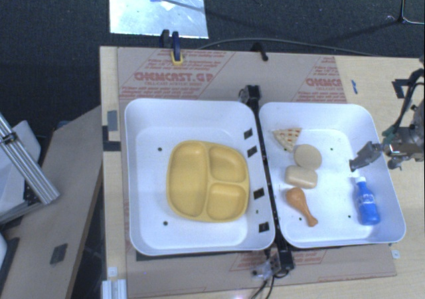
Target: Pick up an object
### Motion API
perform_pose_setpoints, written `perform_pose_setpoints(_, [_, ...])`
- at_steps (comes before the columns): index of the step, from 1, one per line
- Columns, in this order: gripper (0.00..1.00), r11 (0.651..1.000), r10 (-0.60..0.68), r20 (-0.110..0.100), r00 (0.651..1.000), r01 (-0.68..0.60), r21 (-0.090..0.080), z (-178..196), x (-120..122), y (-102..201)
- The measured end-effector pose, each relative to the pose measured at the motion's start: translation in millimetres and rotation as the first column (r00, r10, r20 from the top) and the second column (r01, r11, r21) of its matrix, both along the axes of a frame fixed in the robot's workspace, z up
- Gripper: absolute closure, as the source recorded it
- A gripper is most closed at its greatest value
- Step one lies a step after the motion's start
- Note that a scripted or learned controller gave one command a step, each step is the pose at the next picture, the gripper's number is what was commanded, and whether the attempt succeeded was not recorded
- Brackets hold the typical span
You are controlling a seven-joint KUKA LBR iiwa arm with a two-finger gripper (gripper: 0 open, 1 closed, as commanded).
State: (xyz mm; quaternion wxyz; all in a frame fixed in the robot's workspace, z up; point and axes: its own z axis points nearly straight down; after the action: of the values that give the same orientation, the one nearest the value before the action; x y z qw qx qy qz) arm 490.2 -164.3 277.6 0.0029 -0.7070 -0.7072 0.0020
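Farthest from the gripper, you have the left bin [143, 131] holding only a yellow divided plate [208, 180], which lies flat with its three compartments facing up, so it reads as a drop-off spot rather than something easy to pinch. Above both bins, on the cardboard sheet [219, 68] under them, you can read red print that looks like "CHEMCAST GP", repeated toward the far corner (the smaller lines beneath it are too blurred to make out). Moving toward the gripper, the right bin [332, 234] carries the pickable things: a toy pizza slice [288, 137], a round beige piece [307, 156], a pale bread-like block [301, 177] touching it, and a toy drumstick [301, 205] just beyond that block, all clustered on the side of the bin away from the gripper. Closest to it, you have a small blue bottle [366, 202] lying on its side with its white cap pointing up toward the gripper; any label on it is too small to read. The gripper [366, 155] hangs at the bin's rim just above that cap, holding nothing, and you cannot tell whether it is parted or closed. The bottle looks the likeliest target, sitting apart from the rest.
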Motion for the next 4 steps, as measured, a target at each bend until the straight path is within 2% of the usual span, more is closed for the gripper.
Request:
perform_pose_setpoints(1, [0.00, 1.000, 0.003, 0.006, 1.000, -0.003, -0.001, 4, 1, 1])
perform_pose_setpoints(2, [0.00, 1.000, 0.001, 0.004, 1.000, -0.001, -0.001, -57, -4, -2])
perform_pose_setpoints(3, [0.00, 1.000, 0.000, 0.006, 1.000, 0.000, -0.001, -101, 1, -6])
perform_pose_setpoints(4, [0.00, 1.000, 0.001, 0.004, 1.000, -0.001, 0.000, -161, 4, 2])
